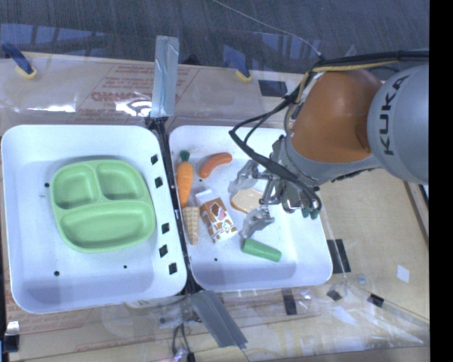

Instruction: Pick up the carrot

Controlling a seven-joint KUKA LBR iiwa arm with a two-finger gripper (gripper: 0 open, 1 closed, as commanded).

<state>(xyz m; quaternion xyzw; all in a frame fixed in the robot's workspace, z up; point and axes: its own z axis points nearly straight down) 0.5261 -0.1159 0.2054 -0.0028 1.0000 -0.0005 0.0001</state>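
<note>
Bench with two white bins [30, 202]: one green divided plate [102, 202] left; right, one carrot [184, 182] against the dividing wall, one sausage [215, 163], one carton [217, 219], one green cylinder [260, 250]. Gripper [258, 219] hovers well right of the carrot, fingers apparently apart, clasping nothing. Carrot likely light, rigid, smooth; grasp across mid-body

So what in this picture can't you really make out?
- Gripper: open or shut is unclear in the camera view, metal parts too small and cluttered.
- Bread slice: partly hidden under the gripper.
- Small carton: printing too small to read.
- Arm: cut off at the right.
</note>
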